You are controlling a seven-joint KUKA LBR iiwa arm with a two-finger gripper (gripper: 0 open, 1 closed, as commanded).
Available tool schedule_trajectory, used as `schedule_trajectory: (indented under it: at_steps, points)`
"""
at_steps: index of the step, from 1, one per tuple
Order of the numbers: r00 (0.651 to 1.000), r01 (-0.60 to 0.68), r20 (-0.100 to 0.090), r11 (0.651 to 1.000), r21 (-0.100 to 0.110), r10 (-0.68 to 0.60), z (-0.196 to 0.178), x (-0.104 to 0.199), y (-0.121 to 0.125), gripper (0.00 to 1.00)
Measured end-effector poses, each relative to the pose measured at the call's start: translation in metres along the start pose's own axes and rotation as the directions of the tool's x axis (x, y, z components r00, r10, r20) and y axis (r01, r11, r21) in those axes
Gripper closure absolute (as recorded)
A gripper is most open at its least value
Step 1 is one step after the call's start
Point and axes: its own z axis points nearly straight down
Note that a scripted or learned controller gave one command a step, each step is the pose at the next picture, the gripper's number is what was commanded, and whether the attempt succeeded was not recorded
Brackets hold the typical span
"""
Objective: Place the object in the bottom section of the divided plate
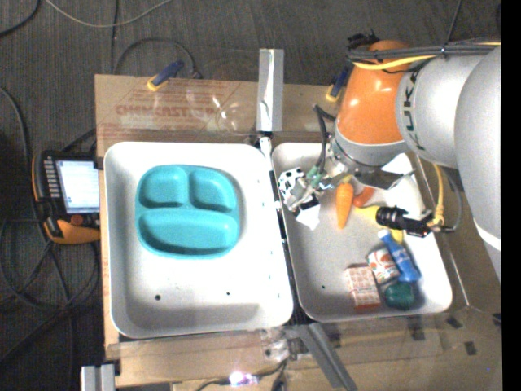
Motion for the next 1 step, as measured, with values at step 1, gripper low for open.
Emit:
schedule_trajectory:
  at_steps: [1]
  points:
    - [0.999,-0.042,-0.011,0.999,-0.004,0.042,-0.0266,0.0578,0.0605,1.00]
